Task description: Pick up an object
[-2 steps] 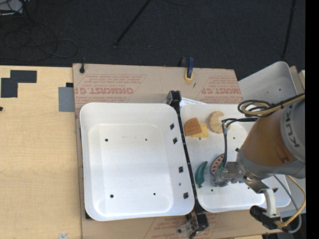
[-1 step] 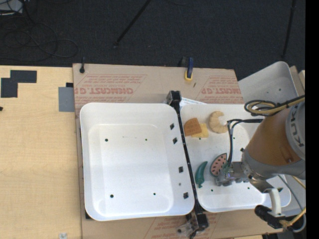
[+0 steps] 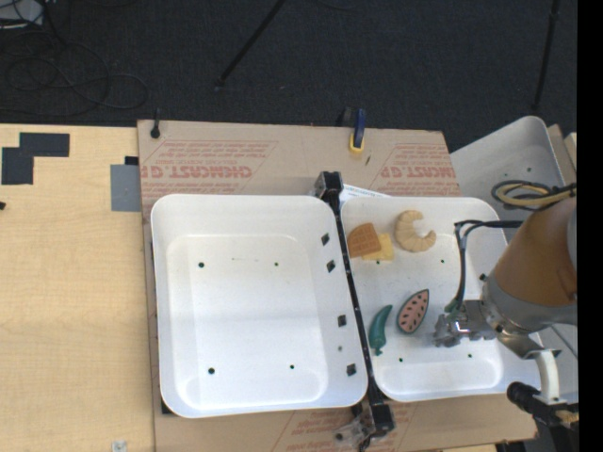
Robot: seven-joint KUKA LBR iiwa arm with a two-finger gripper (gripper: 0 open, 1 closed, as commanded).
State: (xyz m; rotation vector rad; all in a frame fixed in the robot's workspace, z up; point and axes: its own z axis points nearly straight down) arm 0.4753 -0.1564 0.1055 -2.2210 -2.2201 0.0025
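Red printed lettering is showing on the cardboard sheet (image 3: 283, 163) lying under the two bins. It is running along the strip at twelve o'clock from the left bin (image 3: 170, 252), and it is appearing upside down and mirrored from this camera, so the word is not reading cleanly. A second patch of the same red print is sitting toward one o'clock, above the right bin (image 3: 443, 384).
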